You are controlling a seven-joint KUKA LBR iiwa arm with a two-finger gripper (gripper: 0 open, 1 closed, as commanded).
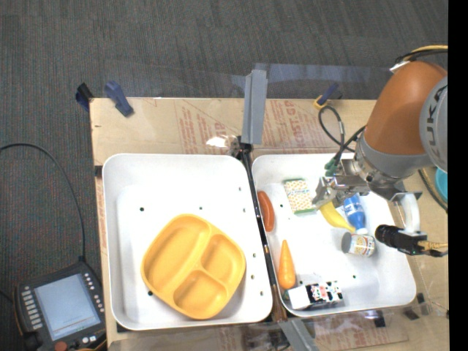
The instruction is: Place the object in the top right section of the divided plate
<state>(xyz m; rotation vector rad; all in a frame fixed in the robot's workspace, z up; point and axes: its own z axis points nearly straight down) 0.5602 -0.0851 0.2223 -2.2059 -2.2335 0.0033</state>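
Overall, the bench (175,126) carries two white bins side by side. Left bin (124,196): a yellow divided plate (193,266), its sections bare, open floor all around it. Right bin (398,284): crowded with a banana (333,215), blue bottle (355,212), small can (359,244), carrot (286,265), sausage (266,210), patterned card (299,194) and milk carton (316,295). The claw (329,190) sits over the banana; whether it is open or gripping cannot be told.

A yellow plastic divided plate (193,266) with three sections lies flat and turned at a slant in the left white bin (124,174), toward its near side, with nothing in it.
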